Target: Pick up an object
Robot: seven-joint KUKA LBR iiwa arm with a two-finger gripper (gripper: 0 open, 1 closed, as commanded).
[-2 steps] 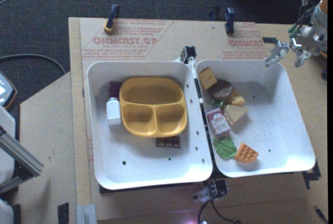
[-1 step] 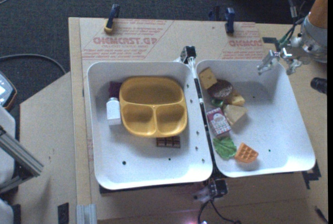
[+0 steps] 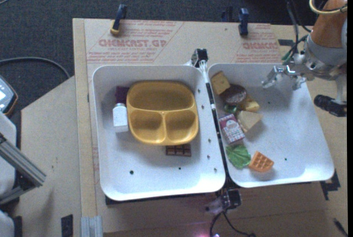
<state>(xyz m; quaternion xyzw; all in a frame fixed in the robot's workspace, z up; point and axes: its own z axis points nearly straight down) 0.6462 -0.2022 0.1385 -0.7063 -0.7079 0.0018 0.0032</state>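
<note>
My gripper (image 3: 283, 81) hangs over the far right part of the right bin (image 3: 298, 136), open, with nothing between its fingers. The toy foods lie to its left along the bin's left side: a yellow cheese block (image 3: 220, 82), a brown round cookie (image 3: 236, 93), a pale wedge (image 3: 250, 119), a red carton (image 3: 231, 128), a green leaf (image 3: 239, 156) and an orange waffle (image 3: 261, 162). The nearest of them, the cookie, is well apart from the fingers.
The left bin (image 3: 105, 164) holds a yellow divided plate (image 3: 162, 112), a white bottle (image 3: 120, 118), a purple item (image 3: 122, 91) and a chocolate bar (image 3: 178, 150). A ridge (image 3: 212, 120) separates the bins. Black clamps (image 3: 243, 20) sit on the bench's far edge.
</note>
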